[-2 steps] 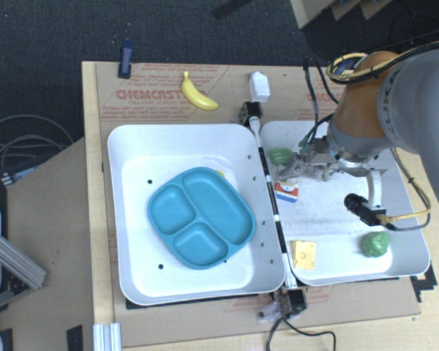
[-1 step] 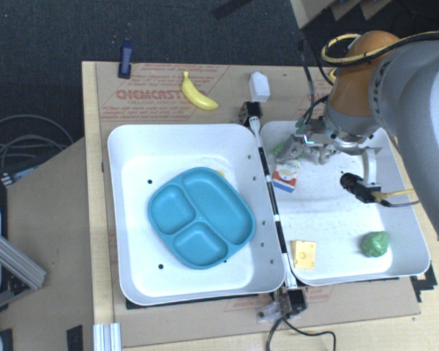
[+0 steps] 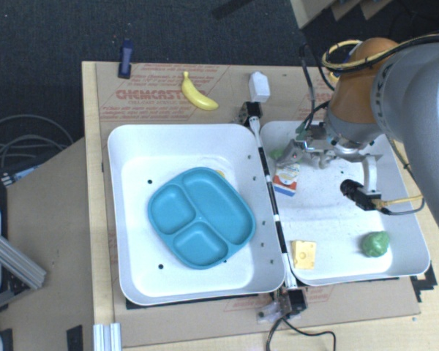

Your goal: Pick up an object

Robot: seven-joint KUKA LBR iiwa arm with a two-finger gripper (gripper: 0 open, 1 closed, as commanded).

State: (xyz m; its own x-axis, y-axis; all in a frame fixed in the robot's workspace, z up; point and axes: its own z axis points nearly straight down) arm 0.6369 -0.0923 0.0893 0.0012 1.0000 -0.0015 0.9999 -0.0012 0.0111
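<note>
White plastic bins sit side by side on the bench, and we see the pickable things spread between them: a blue divided tray [image 3: 199, 216] lying flat in the left bin [image 3: 124, 152], and in the right bin [image 3: 402, 265] a small white, red and blue packet [image 3: 285, 183] near the dividing wall, a yellow holed cheese slice [image 3: 304, 254] at the near edge, and a green lumpy piece [image 3: 375, 243] toward the near right corner. The gripper [image 3: 312, 146] hangs over the far end of the right bin, just beside the packet, and whether it is apart or together we cannot tell, since the wrist hides it. We judge the packet the likeliest target. It looks light and thin, probably a little crushable, so we would pinch it across its narrow width rather than press down on it. The cheese slice lies flat and would give little edge to grip; the green piece looks light, rounded and easier to close on across its middle. The tray seems stiff and smooth, graspable only at its rim. A yellow banana [image 3: 197, 94] lies on the cardboard beyond the bins.
</note>
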